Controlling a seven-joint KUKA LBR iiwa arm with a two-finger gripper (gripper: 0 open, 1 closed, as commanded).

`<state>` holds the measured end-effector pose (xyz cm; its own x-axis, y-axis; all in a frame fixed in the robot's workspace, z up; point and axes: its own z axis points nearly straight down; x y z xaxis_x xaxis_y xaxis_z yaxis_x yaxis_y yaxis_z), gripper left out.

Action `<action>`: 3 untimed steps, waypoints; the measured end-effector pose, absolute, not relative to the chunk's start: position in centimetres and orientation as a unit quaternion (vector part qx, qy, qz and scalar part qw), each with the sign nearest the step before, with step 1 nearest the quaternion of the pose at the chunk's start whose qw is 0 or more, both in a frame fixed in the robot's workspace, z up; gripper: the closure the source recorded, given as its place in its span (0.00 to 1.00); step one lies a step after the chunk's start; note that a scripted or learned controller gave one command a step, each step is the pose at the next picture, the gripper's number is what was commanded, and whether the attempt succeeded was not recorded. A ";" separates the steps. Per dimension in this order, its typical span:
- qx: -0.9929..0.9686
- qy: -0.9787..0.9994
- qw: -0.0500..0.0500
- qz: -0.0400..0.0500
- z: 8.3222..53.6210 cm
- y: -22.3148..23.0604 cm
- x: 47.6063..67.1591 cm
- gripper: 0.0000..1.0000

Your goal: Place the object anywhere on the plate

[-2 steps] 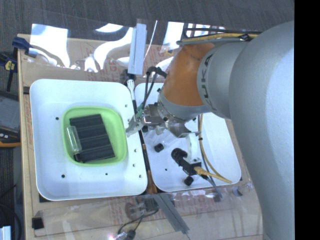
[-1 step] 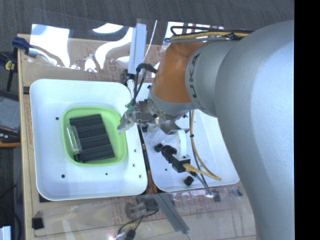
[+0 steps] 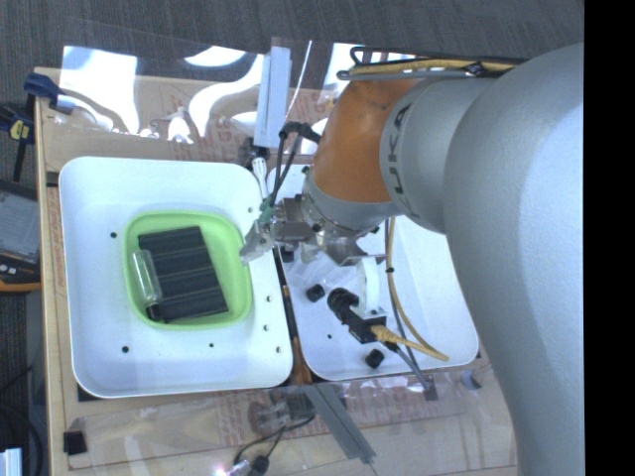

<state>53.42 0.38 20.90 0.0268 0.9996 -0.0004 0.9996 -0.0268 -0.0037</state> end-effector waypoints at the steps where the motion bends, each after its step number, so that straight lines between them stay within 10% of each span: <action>1: -0.730 -0.684 0.000 0.001 19.3 -1.5 55.1 0.00; 2: -0.724 -0.690 0.002 0.002 19.1 -3.0 49.1 0.00; 3: -0.712 -0.702 0.001 0.001 19.1 -8.2 51.3 0.00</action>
